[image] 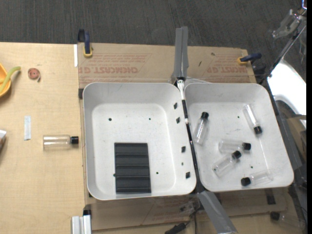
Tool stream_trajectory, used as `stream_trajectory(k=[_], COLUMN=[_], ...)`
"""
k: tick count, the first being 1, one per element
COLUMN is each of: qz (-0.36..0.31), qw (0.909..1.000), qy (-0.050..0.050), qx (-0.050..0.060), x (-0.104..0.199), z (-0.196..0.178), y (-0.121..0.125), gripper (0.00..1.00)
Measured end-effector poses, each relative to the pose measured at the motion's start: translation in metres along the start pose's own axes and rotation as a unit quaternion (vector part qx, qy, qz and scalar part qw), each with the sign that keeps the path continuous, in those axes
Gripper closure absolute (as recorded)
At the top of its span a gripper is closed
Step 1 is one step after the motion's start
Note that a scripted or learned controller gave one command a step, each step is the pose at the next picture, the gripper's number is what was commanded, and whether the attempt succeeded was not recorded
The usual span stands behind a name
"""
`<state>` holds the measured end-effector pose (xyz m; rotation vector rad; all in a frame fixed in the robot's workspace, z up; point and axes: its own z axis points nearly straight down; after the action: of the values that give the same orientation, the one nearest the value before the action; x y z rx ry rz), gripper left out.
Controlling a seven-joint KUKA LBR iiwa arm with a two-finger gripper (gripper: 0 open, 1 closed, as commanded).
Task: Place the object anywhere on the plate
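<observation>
Nearest the lens, low in the frame: grey strut (pixel 214 216) below the seam of the two bins. Just above it, black ribbed plate (pixel 131 167) lay flat in the lower part of the left bin (pixel 87 130), nothing on it.

Candidates for the move sat in the right bin (pixel 273 111), five clear black-capped vials:
- one (pixel 201 126) near the dividing wall
- one (pixel 252 118) at upper right
- two (pixel 234 146) and (pixel 227 163) close together mid-bin, possibly touching; glare made it hard to say
- one (pixel 256 179) against the lower rim

A sixth vial (pixel 59 140) lay apart on the desk (pixel 39 189), left of frame. None was on the plate, so the task looked unstarted.

Risks, as judged:
- Vials are round and slick, so a closing grip off-centre would likely roll one away or squirt it out.
- The mid-bin pair could be nudged together, so that the grab took neither cleanly.
- The rim-side vial left little room for a finger on the wall side.
- Carried low, a vial could clip the wall between bins.
- Released high, it could bounce or roll off the plate, unless the ribs caught it.

Pincer: how far open, and whether it had hold of or touched anything, could not be told from this frame.
</observation>
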<state>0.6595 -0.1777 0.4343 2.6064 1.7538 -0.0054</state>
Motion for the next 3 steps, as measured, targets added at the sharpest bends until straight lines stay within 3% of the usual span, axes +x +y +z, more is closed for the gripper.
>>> stream_trajectory(k=[1, 2, 3], qz=[0.057, 0.153, 0.213], qw=[0.9984, 0.9883, 0.9771], qy=[0.0, 0.0, 0.0], qx=[0.0, 0.001, 0.001], x=[-0.028, 0.028, -0.024], z=[-0.006, -0.006, -0.004], y=[0.011, -0.012, -0.006], gripper=[0.0, 0.0, 0.0])
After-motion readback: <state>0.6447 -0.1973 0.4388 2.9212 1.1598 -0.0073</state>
